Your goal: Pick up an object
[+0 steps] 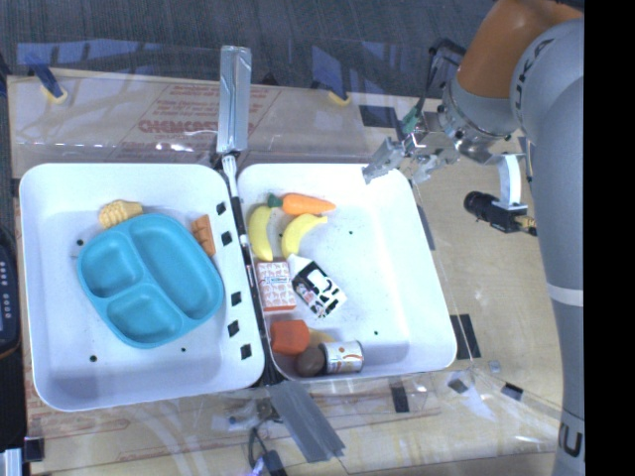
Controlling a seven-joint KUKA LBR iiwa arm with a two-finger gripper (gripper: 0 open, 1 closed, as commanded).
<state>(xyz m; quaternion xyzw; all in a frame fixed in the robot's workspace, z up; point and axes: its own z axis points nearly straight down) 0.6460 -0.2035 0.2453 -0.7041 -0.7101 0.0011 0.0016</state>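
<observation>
Down at the near edge of the right bin (437, 335) sits a small can (343, 356) on its side, with a dark round thing beside it and a red block (291, 335) just above. Further up the bin's left wall I see a black-and-white carton (317, 290), a little printed box (275, 286), two bananas (283, 231) and a carrot (308, 204). My claw (382, 167) hangs over the far right corner of that bin, nothing between its tips, and whether they are parted I cannot tell from this angle. So everything worth taking lies down and to the left of me in this view. Nearest is the carrot, lying crosswise with its long axis roughly along the bin's far wall. I judge I'd need to swing left and drop. Over in the left bin (40, 296) a blue divided tray (149, 278) stays out of it.
</observation>
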